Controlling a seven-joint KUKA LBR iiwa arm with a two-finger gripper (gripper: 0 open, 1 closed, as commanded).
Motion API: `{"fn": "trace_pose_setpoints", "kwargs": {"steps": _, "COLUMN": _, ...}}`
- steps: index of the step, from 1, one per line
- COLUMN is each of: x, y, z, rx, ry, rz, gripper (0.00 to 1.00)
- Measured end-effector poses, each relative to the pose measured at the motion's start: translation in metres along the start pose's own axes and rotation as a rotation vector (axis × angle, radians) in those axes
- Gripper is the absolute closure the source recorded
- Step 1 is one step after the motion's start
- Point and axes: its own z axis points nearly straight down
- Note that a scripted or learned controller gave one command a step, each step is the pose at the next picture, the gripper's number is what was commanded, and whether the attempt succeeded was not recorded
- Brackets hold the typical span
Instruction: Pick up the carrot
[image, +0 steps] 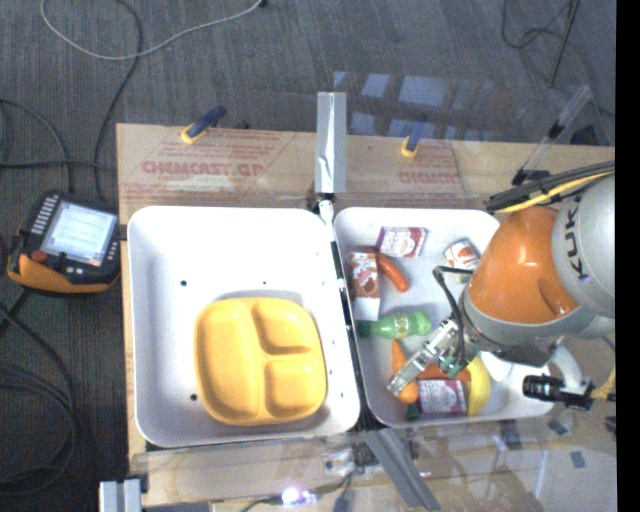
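The pincer, its finger state impossible to tell, hovered over the carrot lying just below the green bottle, where the crowding can risked a fouled or glancing grasp.

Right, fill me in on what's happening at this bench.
The grey and orange arm has reached into the right bin, its gripper down over the carrot among the packets and the green bottle. Whether it has a grip can't be seen. The left bin holds a yellow divided tray.
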Motion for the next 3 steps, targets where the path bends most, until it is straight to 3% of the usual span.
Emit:
{"fn": "trace_pose_setpoints", "kwargs": {"steps": 1, "x": -0.018, "y": -0.012, "z": 0.013, "rx": -0.008, "ry": -0.004, "rz": -0.227, "gripper": 0.0}}
{"fn": "trace_pose_setpoints", "kwargs": {"steps": 2, "x": -0.02, "y": -0.01, "z": 0.005, "rx": -0.013, "ry": -0.01, "rz": -0.225, "gripper": 1.0}}
{"fn": "trace_pose_setpoints", "kwargs": {"steps": 3, "x": 0.048, "y": 0.043, "z": -0.078, "rx": 0.0, "ry": 0.0, "rz": -0.197, "gripper": 1.0}}
